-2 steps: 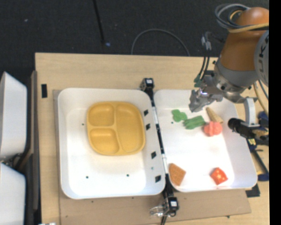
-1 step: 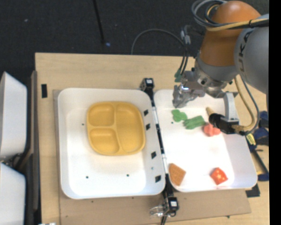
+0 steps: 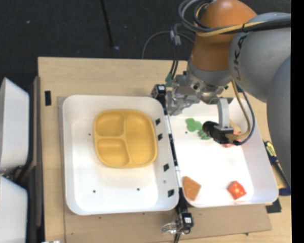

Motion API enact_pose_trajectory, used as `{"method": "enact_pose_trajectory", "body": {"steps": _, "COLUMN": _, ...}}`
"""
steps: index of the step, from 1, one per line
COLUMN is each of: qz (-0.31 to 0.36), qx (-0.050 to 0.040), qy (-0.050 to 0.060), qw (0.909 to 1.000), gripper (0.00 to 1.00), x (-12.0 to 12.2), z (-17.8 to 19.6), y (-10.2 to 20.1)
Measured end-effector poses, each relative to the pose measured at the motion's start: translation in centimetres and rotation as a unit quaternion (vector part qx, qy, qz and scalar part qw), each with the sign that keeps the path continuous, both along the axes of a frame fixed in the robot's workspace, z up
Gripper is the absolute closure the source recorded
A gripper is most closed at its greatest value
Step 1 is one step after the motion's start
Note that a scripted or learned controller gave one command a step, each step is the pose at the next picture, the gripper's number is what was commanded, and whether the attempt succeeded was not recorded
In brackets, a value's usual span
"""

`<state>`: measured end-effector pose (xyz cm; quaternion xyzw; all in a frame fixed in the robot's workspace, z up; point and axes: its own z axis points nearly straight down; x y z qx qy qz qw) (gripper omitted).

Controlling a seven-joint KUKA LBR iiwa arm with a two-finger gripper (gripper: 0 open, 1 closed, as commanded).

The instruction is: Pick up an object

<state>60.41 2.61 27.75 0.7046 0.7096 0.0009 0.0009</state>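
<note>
My gripper (image 3: 176,104) hangs low over the back left corner of the right bin (image 3: 218,171), close to the divider between the bins. A small green object (image 3: 193,125) lies just to its front right, apart from it. An orange wedge (image 3: 191,188) rests at the front left of that bin. A red cube (image 3: 237,190) with pale marks sits at the front right. Nothing shows between the fingers.
The left bin (image 3: 81,186) holds a yellow plate (image 3: 125,137) with three compartments. The grey arm with its orange band (image 3: 220,29) covers the back right of the right bin. White boxes (image 3: 10,130) stand off the bench at the left.
</note>
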Motion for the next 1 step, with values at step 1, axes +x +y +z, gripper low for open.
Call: {"method": "enact_pose_trajectory", "body": {"steps": 1, "qz": 0.000, "qx": 0.0004, "qy": 0.000, "qw": 1.0000, "gripper": 1.00, "x": 1.41, "z": -0.33, "y": 5.56}}
